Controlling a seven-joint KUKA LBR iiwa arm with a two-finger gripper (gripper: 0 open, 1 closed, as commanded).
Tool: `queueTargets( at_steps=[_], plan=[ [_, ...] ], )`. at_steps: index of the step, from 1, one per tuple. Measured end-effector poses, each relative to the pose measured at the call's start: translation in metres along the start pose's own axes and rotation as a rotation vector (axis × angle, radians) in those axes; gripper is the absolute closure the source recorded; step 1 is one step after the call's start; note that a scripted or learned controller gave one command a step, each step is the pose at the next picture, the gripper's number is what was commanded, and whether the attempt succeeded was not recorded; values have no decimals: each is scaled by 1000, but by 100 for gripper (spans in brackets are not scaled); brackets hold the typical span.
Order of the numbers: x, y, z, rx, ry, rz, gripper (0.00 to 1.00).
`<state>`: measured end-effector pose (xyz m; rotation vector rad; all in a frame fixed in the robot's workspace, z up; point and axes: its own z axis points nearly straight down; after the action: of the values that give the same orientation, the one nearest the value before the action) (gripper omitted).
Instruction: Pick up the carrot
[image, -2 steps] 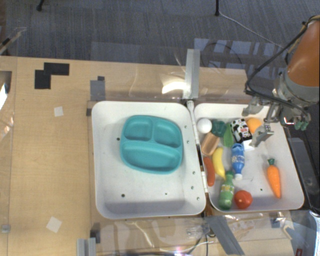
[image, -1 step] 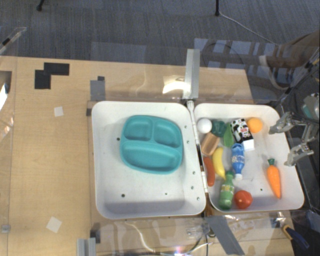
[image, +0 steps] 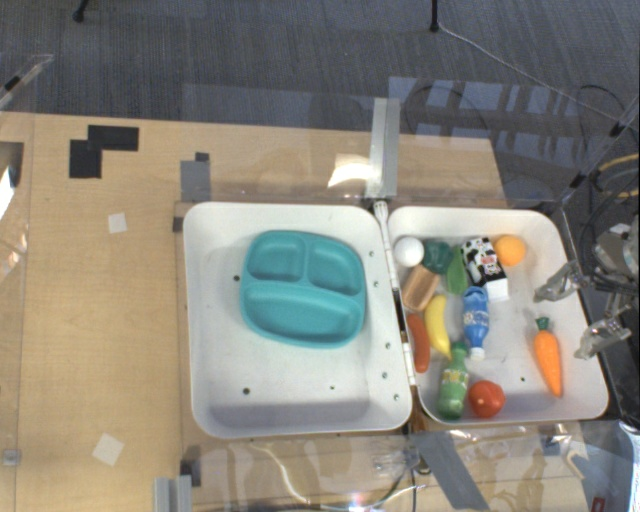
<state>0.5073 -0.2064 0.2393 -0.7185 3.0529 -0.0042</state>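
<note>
The orange carrot (image: 547, 362) with a green top lies near the right wall of the right bin (image: 520, 222), tip toward the front. My gripper (image: 579, 312) reaches in from the right edge, just above and right of the carrot's green end. Its two metal fingers (image: 558, 284) are spread apart, open, with nothing between them. The carrot rests on the bin floor, apart from the fingers.
Left of the carrot the right bin holds several toy foods: a blue bottle (image: 476, 318), banana (image: 438, 325), tomato (image: 486, 398), green bottle (image: 453, 382), an orange (image: 510, 250) and a cow-print carton (image: 480, 260). A teal divided plate (image: 303, 288) sits in the left bin (image: 210, 330).
</note>
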Motion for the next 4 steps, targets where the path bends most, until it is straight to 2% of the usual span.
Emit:
queueTargets(
  at_steps=[1,2,3,4],
  plan=[
    [5,5,103,-4,1,-353,0],
    [2,3,150,5,-4,-489,0],
    [13,9,150,9,-7,-719,0],
    [8,8,137,19,-13,-724,100]
  ],
)
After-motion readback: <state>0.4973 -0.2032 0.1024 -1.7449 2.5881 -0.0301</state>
